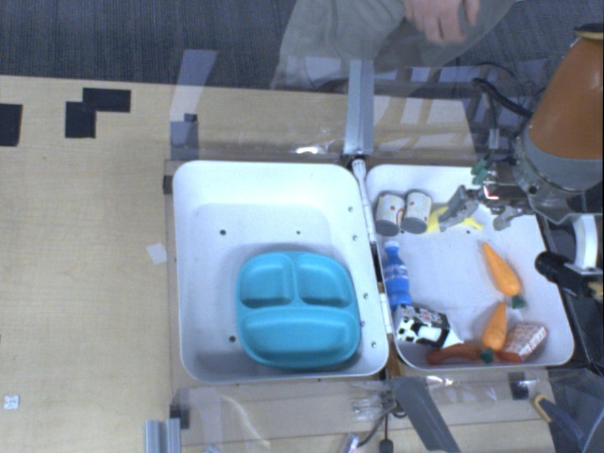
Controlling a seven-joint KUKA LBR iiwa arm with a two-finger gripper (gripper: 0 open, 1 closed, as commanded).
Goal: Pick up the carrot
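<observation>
- Pale wooden desk (85, 253) under two shallow white bins set side by side, with dark carpet beyond its far edge.
- Black blocky marks on the desk at far left, near the carpet.
- Left bin (203, 206) carrying a blue divided plate (297, 310), lying flat toward the near side.
- Right bin (557, 347) crowded with small things.
- Two carrots in the right bin: upper carrot (501, 270) slanting, in the right half of the bin; lower carrot (495, 327) just below it, nearly upright in the view, green end down near the front wall.
- Blue bottle (396, 279) lying along the left wall of the right bin.
- Two small cans (403, 210) side by side at the far left corner of that bin.
- Black-and-white cow-patterned toy (422, 328) near the front, a red-brown sausage-like piece (458, 353) beside it, a wrapped brown block (527, 340) at the front right corner.
- Grey arm with orange band (571, 102) reaching in from the right.
- Gripper (477, 206) low over the far part of the right bin, well apart from both carrots, fingers spread, nothing between them; something yellow just beneath, unclear what.
- Person in a khaki shirt standing behind the bins, one hand (442, 6) at the top of the view.
</observation>
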